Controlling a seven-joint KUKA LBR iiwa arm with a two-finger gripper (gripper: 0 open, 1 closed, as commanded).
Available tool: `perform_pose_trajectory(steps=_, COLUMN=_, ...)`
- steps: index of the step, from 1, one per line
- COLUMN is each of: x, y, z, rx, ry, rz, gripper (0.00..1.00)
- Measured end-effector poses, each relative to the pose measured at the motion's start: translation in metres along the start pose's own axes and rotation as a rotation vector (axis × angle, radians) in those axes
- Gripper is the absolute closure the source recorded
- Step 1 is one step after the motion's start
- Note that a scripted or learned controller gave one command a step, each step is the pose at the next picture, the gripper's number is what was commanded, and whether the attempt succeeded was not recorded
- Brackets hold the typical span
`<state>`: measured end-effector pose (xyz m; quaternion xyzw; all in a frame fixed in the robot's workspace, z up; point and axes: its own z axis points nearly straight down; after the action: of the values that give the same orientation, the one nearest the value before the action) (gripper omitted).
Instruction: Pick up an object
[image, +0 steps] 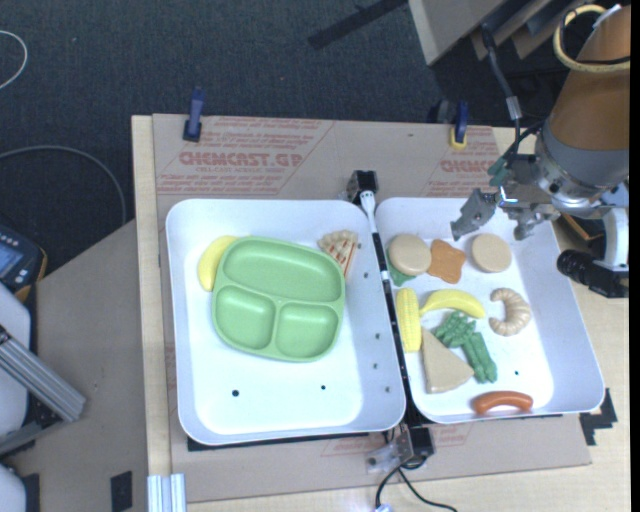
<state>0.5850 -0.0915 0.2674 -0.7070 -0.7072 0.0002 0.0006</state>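
The arm (592, 110) is a thick rounded column — a broad orange band on top, a grey collar beneath it. A pale yellowish ring edges the band's upper rim. Below the collar sits a silver flange, then a cluttered grey wrist block with small dark fittings. The gripper (497, 215) is grey metal, its two fingers (470, 218) angular and slim. A thin dark cable runs down beside the arm to the wrist — black against the grey.

Only readable text I see: red "CHEMCAST" printing on the brown masking-paper-covered board (250, 150), upper centre; a partial repeat at upper right, illegible.
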Motion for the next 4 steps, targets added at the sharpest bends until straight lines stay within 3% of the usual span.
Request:
perform_pose_trajectory(steps=1, x=-0.005, y=0.021, z=0.170, rx=0.015, ry=0.002, rz=0.001, gripper=0.00)
perform_pose_trajectory(steps=2, x=-0.057, y=0.085, z=0.113, rx=-0.012, ry=-0.006, rz=0.002, gripper=0.00)
perform_pose_trajectory(steps=3, x=-0.012, y=0.055, z=0.167, rx=0.003, ry=0.001, rz=-0.002, gripper=0.00)
perform_pose_trajectory(steps=4, x=-0.042, y=0.086, z=0.178, rx=-0.016, ry=-0.005, rz=0.001, gripper=0.00)
